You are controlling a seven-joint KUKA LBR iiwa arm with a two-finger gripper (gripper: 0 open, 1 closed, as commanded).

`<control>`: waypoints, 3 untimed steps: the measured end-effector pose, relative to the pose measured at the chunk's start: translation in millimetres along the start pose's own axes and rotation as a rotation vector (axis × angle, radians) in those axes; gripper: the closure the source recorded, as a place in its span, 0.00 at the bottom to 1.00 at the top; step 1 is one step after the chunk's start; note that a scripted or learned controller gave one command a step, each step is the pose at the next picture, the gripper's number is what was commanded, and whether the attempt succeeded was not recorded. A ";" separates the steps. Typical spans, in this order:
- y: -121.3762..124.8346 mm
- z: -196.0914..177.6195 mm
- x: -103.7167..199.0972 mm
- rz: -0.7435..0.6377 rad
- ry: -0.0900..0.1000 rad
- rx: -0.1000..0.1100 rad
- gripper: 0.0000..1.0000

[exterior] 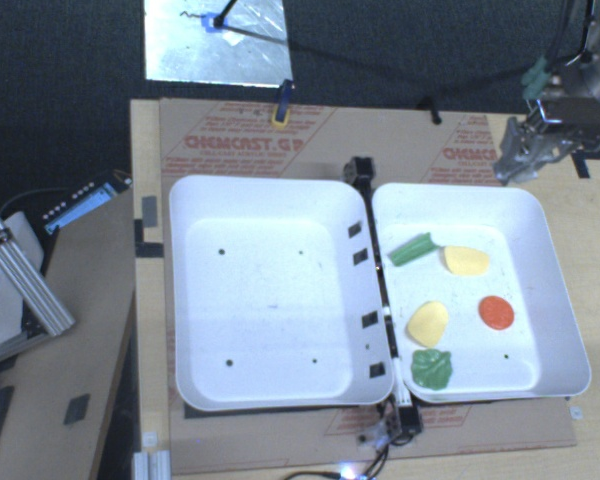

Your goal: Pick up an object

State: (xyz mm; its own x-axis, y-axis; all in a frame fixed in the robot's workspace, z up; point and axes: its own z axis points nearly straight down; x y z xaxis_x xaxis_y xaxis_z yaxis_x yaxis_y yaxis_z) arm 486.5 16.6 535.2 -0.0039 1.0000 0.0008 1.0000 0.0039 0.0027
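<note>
The left bin (pixel 270 288) is seen beside the right bin (pixel 480 298), which is taken as the landmark. Within the right bin, from left to right, a green stick (pixel 412 249), a yellow oval piece (pixel 427 322), a green lump (pixel 432 368), a second yellow piece (pixel 466 261) and a red disc (pixel 496 312) are found. The gripper (pixel 515 158) is held just beyond that bin's far right corner, apart from everything; whether it is spread cannot be told. Every object lies nearer the camera and leftward of it, the second yellow piece being judged nearest; the stick's long axis runs slantwise.
</note>
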 end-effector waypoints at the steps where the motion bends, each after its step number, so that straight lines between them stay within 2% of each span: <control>1: 0.0 0.1 3.8 0.000 0.000 0.000 1.00; 3: 0.0 0.0 25.7 -0.001 0.000 0.000 1.00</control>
State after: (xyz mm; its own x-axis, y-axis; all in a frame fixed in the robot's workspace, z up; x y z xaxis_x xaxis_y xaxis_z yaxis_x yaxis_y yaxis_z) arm 486.4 42.4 535.2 -0.0048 1.0000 0.0010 1.0000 0.0048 0.0028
